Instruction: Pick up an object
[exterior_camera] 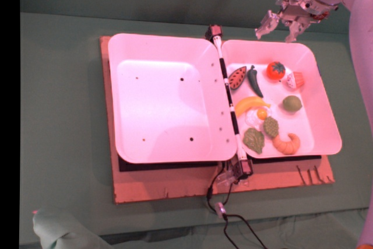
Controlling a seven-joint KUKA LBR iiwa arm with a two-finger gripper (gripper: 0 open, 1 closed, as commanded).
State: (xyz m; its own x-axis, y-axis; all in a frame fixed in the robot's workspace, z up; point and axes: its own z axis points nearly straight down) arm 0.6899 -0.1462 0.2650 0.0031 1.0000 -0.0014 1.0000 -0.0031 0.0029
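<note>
Red and round, the tomato [276,70] sits near the far wall of the right bin [326,119], and it looks like the nearest target to me. Just beside it lies a pink-and-white cupcake [295,80], so a descent there needs care not to knock both. Further toward the divider rest a watermelon slice [236,77] and a dark green pepper [254,80]. Nearer the front lie a lime [291,103], a banana [252,104], an egg [260,116], two green leaves [259,135] and a croissant [288,143], packed close, which I judge makes them harder to take singly.

My gripper [281,28] hangs above the far rim of that bin, over the worktop [64,96], fingers spread apart with nothing between them. I judge it is held high so it can drop straight down on a chosen toy.

The left bin [163,96] lies alongside, the likely place for whatever I lift.
</note>
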